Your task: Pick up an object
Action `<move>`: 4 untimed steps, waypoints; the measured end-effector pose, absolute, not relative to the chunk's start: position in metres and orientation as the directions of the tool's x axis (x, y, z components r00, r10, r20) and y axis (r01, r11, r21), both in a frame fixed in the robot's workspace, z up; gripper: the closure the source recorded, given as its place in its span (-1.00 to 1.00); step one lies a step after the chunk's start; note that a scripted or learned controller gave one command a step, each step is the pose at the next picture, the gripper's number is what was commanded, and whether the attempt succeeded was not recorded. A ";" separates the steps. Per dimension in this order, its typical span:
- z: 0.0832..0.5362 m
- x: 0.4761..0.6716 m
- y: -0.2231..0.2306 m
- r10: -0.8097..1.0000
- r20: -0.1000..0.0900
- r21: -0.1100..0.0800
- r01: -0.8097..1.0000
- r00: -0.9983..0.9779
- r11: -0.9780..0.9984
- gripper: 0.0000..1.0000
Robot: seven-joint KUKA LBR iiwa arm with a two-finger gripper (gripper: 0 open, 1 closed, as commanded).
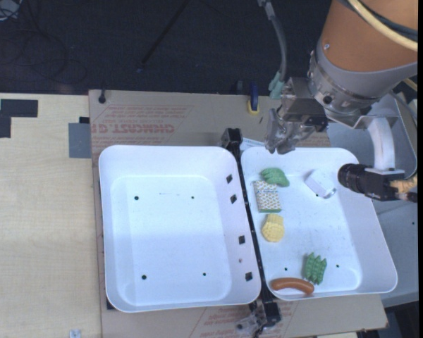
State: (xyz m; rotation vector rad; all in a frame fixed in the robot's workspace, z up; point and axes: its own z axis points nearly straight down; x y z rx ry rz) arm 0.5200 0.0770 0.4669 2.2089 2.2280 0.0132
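Objects for picking all lie in the right bin (370, 259), the one on the right half of the frame. A green leafy piece (275, 177) sits near the bin's upper left corner. Just below it lies a small checkered block (268, 197) with a green and white pattern, and just below that a yellow corn-like piece (273, 227). These three form a short column close to the bin's left wall. A small white item (319, 184) lies apart from them, toward the upper right of the bin. Near the bin's lower edge a green ridged piece (314, 267) sits just above an orange sausage-shaped piece (292, 286), which lies along the bottom rim.

The gripper (282, 145) hangs over the upper rim of the right bin, above and just right of the green leafy piece. Nothing shows between its jaws; whether they are apart or together I cannot tell, since they are dark and blurred.

The arm's grey wrist and orange band (363, 20) fill the upper right of the frame. The left bin (120, 189) sits beside the right one at centre frame. Both rest on a brown cardboard sheet (162, 115) on the pale wooden tabletop (35, 224).
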 end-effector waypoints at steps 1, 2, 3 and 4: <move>0.469 0.520 0.074 1.000 -0.002 -0.006 1.000 -0.005 0.005 1.00; 0.478 0.520 0.075 1.000 -0.003 -0.010 1.000 -0.010 0.010 1.00; 0.487 0.521 0.076 1.000 -0.003 -0.013 1.000 -0.017 0.017 1.00; 0.497 0.521 0.078 1.000 -0.004 -0.016 1.000 -0.024 0.024 1.00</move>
